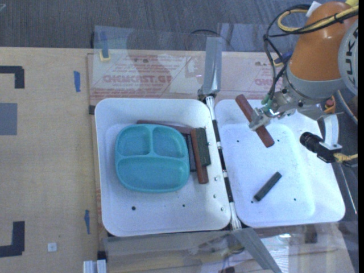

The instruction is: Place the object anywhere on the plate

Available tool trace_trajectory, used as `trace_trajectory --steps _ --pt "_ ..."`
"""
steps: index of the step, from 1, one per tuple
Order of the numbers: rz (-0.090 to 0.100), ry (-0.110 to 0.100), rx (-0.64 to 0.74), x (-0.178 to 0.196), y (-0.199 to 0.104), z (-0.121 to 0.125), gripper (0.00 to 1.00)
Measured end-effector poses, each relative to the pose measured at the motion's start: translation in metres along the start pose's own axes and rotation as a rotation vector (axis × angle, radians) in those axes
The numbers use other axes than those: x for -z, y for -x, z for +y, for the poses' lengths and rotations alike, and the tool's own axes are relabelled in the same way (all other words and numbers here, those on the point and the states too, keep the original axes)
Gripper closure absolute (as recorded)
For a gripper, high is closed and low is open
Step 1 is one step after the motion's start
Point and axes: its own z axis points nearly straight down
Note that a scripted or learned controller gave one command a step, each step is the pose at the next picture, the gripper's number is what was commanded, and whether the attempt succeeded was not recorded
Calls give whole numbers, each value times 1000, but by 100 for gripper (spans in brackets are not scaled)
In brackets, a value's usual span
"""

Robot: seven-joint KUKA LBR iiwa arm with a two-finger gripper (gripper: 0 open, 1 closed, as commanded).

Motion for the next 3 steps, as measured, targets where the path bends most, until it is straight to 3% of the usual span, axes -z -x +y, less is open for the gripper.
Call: trace_trajectory --steps 1,2,3 --pt "2 -3 48 -35 -87 24 100" --pt "2 -2 324 -22 -168 30 100" --pt "2 -2 323 -22 -168 30 0"
